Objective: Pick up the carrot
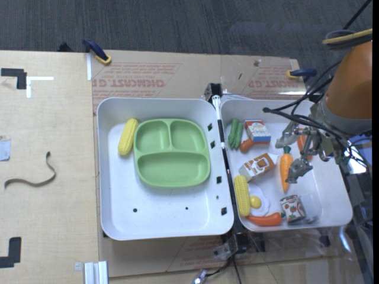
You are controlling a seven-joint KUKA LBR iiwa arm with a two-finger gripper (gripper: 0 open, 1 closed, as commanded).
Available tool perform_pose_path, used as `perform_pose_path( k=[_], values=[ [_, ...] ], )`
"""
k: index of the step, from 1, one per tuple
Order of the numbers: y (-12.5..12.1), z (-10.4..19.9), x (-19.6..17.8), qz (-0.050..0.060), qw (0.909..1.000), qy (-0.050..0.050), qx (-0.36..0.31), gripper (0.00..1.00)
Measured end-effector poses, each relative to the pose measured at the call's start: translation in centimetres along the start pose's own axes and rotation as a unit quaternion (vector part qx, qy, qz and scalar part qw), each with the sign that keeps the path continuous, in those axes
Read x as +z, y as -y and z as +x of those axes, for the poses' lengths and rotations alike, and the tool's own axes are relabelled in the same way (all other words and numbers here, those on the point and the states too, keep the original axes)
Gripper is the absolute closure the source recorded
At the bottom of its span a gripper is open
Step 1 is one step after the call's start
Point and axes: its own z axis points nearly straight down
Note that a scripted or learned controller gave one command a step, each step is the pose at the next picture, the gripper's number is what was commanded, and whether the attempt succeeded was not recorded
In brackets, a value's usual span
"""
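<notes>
One arm (349, 87) reaches down over the carrot (285, 167).

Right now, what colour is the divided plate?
Light green plate, seen in the camera view.

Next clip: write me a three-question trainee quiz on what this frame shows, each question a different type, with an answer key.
1. True or false: the orange carrot with a green top lies in the right white bin.
2. Which item shares the left white bin with the green divided plate? A) a yellow corn cob B) a red sausage C) a green pickle
3. Fill in: the two-finger gripper hangs over the ____ bin.

Key: 1 true; 2 A; 3 right.
</notes>
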Motion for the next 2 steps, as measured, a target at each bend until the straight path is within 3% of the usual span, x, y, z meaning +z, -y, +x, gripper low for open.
perform_pose_path(
  k=[1,2],
  values=[
    [1.99,-2.88,11.16,0.001,1.0000,0.001,0.010,0.00],
    [1.92,-3.07,10.17,0.002,1.0000,0.003,0.008,1.00]
  ],
)
